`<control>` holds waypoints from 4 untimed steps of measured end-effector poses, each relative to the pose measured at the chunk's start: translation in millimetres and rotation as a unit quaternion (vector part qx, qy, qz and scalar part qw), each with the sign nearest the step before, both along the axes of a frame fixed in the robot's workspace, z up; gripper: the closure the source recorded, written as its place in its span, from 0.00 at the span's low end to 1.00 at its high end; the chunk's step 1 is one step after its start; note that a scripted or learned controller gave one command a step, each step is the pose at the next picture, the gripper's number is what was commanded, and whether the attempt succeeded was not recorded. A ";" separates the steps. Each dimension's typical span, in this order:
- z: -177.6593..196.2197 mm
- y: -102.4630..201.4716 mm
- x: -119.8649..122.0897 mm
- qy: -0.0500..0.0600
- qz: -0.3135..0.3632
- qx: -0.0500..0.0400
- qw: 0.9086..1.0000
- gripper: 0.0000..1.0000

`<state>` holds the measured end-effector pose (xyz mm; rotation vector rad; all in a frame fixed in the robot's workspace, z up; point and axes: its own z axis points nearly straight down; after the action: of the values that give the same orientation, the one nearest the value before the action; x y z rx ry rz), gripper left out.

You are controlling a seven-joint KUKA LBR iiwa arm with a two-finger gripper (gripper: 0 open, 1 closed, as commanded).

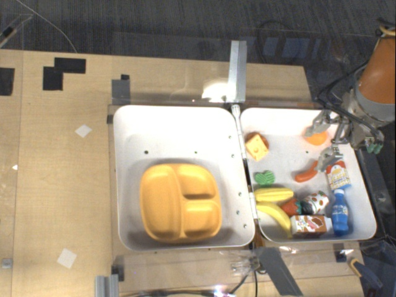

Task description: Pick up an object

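Right now my tool (335, 142) hangs at the right bin's (281, 125) two o'clock, just above the orange sausage-shaped toy (305, 174); I cannot tell its state. Likely candidates crowd toward five o'clock: bananas (274, 204), blue bottle (339, 212).

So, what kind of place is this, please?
Probably a robotics lab set up for grasping trials: two white bins clamped side by side on a wooden bench, toy food such as bananas, and a grey and orange arm reaching in.
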<state>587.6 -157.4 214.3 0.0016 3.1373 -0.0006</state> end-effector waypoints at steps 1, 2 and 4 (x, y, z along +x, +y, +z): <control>-73.9 25.5 36.9 0.002 -0.175 0.001 0.985 0.00; 54.2 18.7 44.3 -0.006 -0.186 0.001 0.983 0.00; -126.6 7.7 19.9 -0.003 -0.294 0.002 0.956 0.00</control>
<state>607.6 -149.7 87.7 0.9218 2.9933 0.0021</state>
